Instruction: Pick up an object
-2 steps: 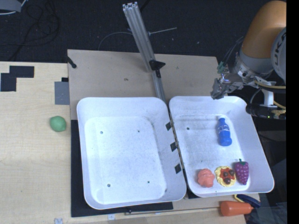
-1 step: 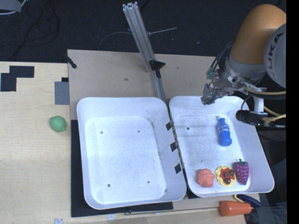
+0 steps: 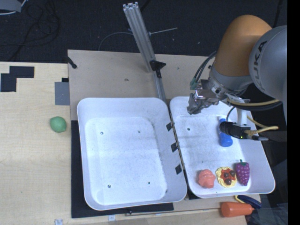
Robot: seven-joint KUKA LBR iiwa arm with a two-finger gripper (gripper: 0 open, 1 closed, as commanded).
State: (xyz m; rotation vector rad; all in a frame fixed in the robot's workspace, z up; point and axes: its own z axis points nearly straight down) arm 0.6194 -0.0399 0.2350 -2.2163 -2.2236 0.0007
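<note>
Pale wooden bench [image 3: 28,139]; a black mat shows beneath the two bins at their near and left edges.

Grey arm with orange band [image 3: 248,48] enters from the right, bulking over the far right corner of the right-hand bin. Its far side runs out of view at the right edge.

Left shallow white plastic bin [image 3: 124,153]: a bare floor with a few dark specks. Right shallow white plastic bin [image 3: 208,149] lies just beside it, three small black clips [image 3: 173,146] along the shared edge.

Slanted grey metal rail [image 3: 143,41] runs from the far side of the bench down toward the gap between the bins.

Two-finger gripper [image 3: 194,108] hangs over the far left corner of the right bin, tips near the floor. It is dark and partly tangled with cables; whether it is spread or closed cannot be told, and nothing is seen in it.

Orange carrot-shaped toy [image 3: 236,209] lies on the bench outside the near edge of the right bin, a blue and yellow item just behind it, hard to identify.

Blue bottle-like object [image 3: 225,134] sits near the right edge of the right bin, partly covered by a black part with a green light.

Along the near edge of the right bin, in a row: purple toy grape bunch [image 3: 242,171], pink lumpy toy [image 3: 206,178], and a yellow round toy with red and dark bits [image 3: 227,176], details unclear.

Small green ball [image 3: 58,124] rests on the bench, well left of the left bin.
</note>
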